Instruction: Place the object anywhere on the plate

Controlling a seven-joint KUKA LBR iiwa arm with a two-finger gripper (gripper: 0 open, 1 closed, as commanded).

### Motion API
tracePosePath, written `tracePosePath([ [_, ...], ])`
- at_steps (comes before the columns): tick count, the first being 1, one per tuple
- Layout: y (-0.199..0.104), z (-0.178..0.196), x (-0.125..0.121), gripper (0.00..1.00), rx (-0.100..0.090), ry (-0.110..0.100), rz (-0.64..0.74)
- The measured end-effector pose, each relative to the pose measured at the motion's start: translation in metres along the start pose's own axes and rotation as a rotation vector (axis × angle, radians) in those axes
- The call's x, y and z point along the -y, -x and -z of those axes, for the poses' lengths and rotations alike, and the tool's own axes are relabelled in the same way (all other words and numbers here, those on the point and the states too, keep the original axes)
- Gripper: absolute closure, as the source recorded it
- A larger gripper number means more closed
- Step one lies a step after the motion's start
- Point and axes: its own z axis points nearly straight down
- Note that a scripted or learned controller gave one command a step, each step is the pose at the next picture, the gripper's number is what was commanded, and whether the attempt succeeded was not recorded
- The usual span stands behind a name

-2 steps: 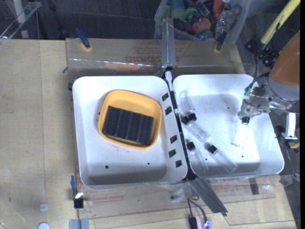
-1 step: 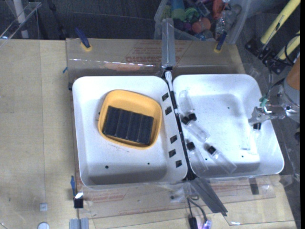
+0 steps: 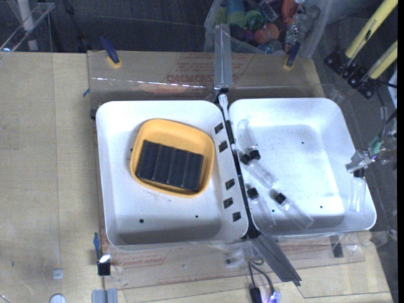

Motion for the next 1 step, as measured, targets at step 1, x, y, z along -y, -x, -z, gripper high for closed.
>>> tracePosePath([
  [1, 0.0002, -0.0501, 0.0041, 1.00, -0.001, -0.001, 0.154],
])
